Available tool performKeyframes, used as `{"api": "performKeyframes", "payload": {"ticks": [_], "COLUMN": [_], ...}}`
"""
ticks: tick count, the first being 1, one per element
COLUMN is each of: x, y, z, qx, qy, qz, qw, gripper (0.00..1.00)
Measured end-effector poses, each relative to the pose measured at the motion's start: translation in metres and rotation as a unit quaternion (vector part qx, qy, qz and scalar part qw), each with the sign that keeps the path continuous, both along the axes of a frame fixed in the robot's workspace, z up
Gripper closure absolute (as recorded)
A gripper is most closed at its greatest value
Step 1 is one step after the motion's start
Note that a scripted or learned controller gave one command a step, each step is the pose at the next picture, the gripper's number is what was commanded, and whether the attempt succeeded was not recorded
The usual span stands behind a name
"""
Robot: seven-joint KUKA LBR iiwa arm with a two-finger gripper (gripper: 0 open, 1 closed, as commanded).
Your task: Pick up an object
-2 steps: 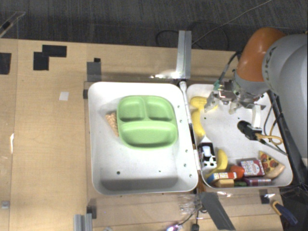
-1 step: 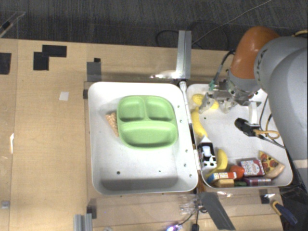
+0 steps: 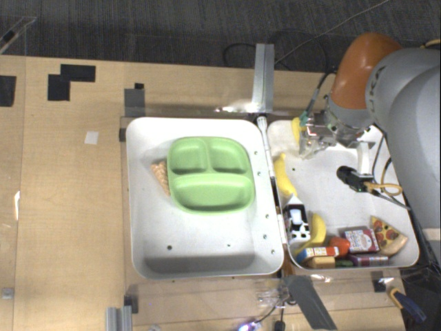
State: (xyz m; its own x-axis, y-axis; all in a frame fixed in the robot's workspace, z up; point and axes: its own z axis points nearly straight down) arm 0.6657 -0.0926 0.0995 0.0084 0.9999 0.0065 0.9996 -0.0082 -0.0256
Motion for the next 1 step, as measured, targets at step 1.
{"api": "performKeyframes", "payload": {"ticks": [1], "x": [-0.0001], "y": [0.0], "z": [-0.0002], "qx": [-0.0002], "qy": [0.0], "qz": [0.0], "qw": [1.0], "gripper": [0.0]}}
